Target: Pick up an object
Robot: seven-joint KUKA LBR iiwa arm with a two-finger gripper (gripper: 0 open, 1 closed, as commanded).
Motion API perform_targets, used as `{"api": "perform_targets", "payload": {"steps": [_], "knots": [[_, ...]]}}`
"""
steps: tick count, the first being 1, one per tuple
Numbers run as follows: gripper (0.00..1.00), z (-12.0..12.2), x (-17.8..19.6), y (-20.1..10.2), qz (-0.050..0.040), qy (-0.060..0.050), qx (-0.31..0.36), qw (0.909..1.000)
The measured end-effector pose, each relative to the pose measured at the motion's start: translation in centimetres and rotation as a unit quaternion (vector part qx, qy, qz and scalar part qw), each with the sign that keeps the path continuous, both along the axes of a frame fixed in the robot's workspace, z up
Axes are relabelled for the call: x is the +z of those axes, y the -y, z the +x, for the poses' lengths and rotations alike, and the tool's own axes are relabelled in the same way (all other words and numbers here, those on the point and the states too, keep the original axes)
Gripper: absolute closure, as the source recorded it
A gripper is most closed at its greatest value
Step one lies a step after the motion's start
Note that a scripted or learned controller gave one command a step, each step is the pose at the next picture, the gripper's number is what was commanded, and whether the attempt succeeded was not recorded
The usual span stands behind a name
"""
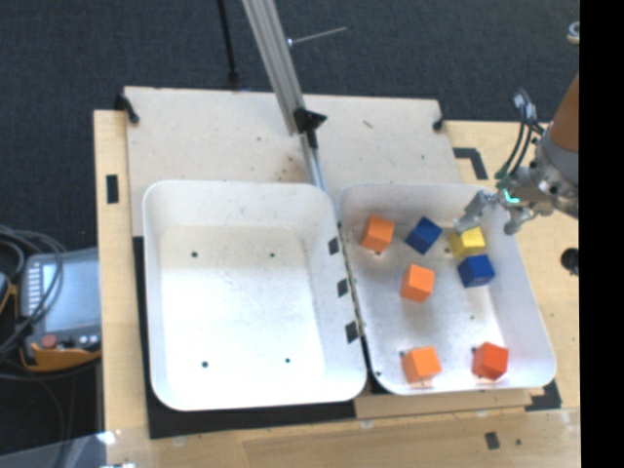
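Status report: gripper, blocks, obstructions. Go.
Gripper over right bin's upper right, fingers apart, holding nothing. Yellow block just below-left of it. Blue block close beside yellow. Nothing covering them.

Single fixed camera mounted above the bench [112, 291], looking down at a slant from moderate height. The two white bins, left bin [156, 261] and right bin [522, 300], occupy the centre and lower frame; dark floor [97, 27] fills the top. The arm [564, 135] enters at the right edge, upper half.
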State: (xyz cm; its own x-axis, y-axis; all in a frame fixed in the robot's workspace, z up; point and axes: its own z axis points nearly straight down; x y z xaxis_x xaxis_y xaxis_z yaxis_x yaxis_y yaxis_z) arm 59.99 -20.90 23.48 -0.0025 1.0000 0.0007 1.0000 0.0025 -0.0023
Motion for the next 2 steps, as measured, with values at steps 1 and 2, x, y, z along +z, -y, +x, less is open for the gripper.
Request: {"api": "perform_targets", "payload": {"steps": [1, 2], "knots": [[0.00, 0.1, 0.3, 0.0, -0.0014, 0.002, 0.001, 1.0000], [0.00, 0.4, -5.3, -0.7, -0.0012, 0.000, 0.002, 1.0000]]}}
